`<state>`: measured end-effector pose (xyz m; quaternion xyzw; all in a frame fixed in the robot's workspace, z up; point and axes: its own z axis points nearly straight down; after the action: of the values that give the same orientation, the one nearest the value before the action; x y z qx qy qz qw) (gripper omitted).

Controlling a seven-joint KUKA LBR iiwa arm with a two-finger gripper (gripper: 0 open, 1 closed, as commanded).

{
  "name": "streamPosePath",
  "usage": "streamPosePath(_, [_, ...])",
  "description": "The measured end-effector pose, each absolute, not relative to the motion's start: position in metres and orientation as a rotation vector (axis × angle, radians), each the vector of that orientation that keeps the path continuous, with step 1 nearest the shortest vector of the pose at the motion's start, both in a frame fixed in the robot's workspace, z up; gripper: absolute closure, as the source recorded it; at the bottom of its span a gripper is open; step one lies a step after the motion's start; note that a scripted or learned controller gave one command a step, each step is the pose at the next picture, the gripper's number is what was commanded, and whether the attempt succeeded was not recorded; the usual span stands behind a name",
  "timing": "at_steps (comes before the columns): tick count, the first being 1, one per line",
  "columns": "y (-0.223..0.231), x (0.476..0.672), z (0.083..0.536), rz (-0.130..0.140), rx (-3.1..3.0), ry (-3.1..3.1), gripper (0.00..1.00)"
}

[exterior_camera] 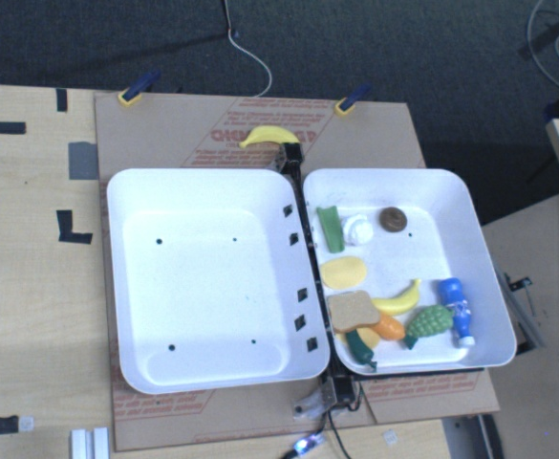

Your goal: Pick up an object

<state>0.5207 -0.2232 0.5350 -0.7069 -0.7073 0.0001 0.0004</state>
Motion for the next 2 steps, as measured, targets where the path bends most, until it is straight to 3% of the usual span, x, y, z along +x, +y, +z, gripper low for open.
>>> streamPosePath(1, [-0.223,0.487,0.535,0.0,-2.22,-2.223,1.0])
streamPosePath(2, [-0.206,0.483,0.365,0.012,-2.209,-2.211,1.0])
